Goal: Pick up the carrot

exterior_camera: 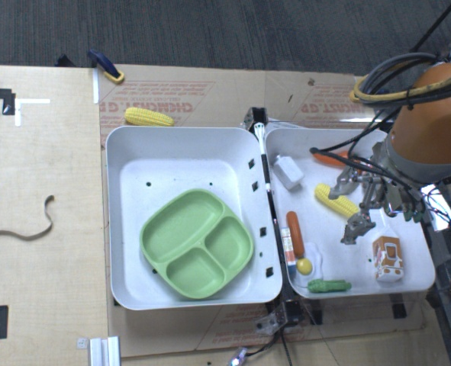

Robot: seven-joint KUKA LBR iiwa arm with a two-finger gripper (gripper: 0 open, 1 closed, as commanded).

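Observation:
The carrot (330, 158) is a thin orange stick lying near the back of the right bin (416, 284); its right end is hidden behind the arm. My gripper (352, 205) hangs in front of the carrot, over the middle of that bin, and is open. One finger (346, 180) is near the back and the other (355, 228) nearer the front. The right end of a yellow corn cob (334, 200) lies at the gap between them. Nothing is gripped.
The right bin also holds a white block (288, 171), a red sausage (294, 233), a small yellow ball (304, 266), a green pickle (329, 285) and a small printed box (388, 258). A green divided plate (197, 242) lies in the left bin. Another corn cob (149, 117) lies behind it.

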